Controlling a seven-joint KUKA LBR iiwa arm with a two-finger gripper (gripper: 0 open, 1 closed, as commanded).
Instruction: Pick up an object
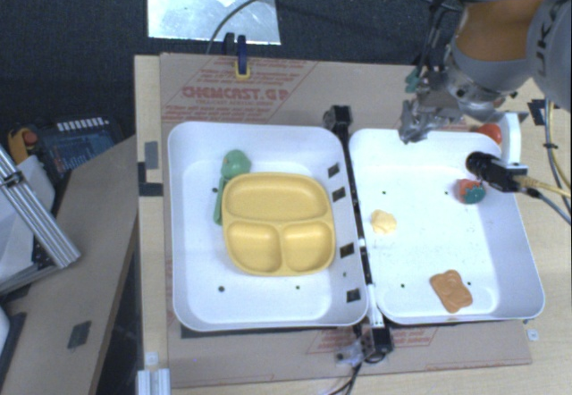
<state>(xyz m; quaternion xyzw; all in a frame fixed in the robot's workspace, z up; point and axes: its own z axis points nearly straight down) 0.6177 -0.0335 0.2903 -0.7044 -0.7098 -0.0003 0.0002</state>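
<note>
A brown bench (268,85) carried two white bins; our gripper (416,130) hung over the right bin's (527,290) far rim, its grip not something we could tell; a yellow lump (383,222) lay well apart, so a descent there risked catching nothing.

Divided tray (273,223) in left bin (192,170)

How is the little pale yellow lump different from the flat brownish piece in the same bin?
The pale yellow lump is creamy yellow and rounded; the brownish piece is orange-tan and flat, like a cracker. The lump looks smaller, the brownish piece longer. The lump lies near the bin's left side, the brownish piece near its front edge. Both lie loose in the right bin, untouched by the gripper.
</note>
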